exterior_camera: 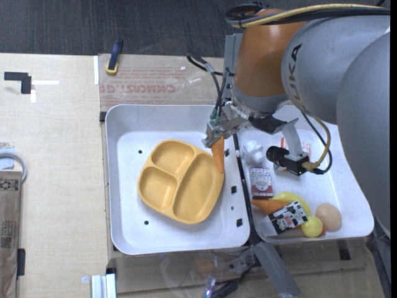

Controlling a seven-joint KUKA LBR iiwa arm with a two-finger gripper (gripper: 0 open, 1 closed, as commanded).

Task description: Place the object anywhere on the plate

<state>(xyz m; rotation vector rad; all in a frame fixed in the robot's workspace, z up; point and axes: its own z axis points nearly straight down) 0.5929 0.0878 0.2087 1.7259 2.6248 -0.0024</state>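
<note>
You'll find the carrot [218, 156] pinched in the gripper [216, 136], hanging near-vertical, long axis running toward the left bin's [118, 166] front edge, tip at the yellow plate's [180, 182] right rim. Plate sits mid-bin. Right bin [353, 197] holds an egg [329, 216], lemon [312, 227], small carton [261, 181]. Bench [49, 166] is pale wood; dark carpet [155, 11] behind.

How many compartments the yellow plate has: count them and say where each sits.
3. On the yellow plate: the top compartment is small, the lower-left compartment small, the right compartment largest. None looks hidden.
</note>
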